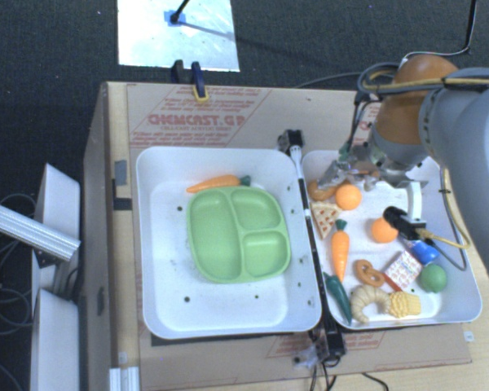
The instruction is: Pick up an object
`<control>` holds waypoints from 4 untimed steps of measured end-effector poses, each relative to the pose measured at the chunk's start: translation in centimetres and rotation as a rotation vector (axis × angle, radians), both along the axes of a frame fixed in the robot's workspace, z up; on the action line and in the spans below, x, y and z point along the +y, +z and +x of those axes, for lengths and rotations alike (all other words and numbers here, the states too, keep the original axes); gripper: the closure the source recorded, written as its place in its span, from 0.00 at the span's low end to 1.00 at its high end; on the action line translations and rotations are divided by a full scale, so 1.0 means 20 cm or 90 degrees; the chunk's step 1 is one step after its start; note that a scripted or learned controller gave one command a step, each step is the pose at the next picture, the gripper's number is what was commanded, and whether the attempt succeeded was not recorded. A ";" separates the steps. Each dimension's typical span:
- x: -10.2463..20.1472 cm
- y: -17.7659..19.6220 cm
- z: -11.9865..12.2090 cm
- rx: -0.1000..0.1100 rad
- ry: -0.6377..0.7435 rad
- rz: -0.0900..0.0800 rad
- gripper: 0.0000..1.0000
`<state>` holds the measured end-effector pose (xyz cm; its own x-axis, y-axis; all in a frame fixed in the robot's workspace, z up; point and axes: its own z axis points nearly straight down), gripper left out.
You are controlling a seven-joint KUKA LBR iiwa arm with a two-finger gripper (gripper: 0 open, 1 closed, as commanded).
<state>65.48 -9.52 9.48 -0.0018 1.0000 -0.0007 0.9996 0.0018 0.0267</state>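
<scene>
My gripper (352,174) hangs over the back left part of the right bin (464,300), just above an orange ball (348,195) and beside a brown pretzel-like piece (318,190). Nothing shows between it and those pieces that I can call held. Further toys lie in this bin: a pizza slice (324,216), a carrot (340,251), a second orange ball (382,230), a pretzel (368,273), a croissant (365,300), corn (403,304), a green ball (433,278), a blue piece (426,252) and a red-and-white box (403,269).
The left bin (159,218) bears a green divided plate (238,235) and a carrot (216,183) behind it. A dark green vegetable (337,290) lies along the right bin's left wall. The grey arm (464,116) fills the space above the right bin's back right.
</scene>
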 end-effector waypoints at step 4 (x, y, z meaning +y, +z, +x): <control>0.02 0.00 -0.03 0.000 0.000 0.000 0.00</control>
<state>64.82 -9.05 9.52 -0.0019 1.0000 -0.0003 0.9996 0.0019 0.0274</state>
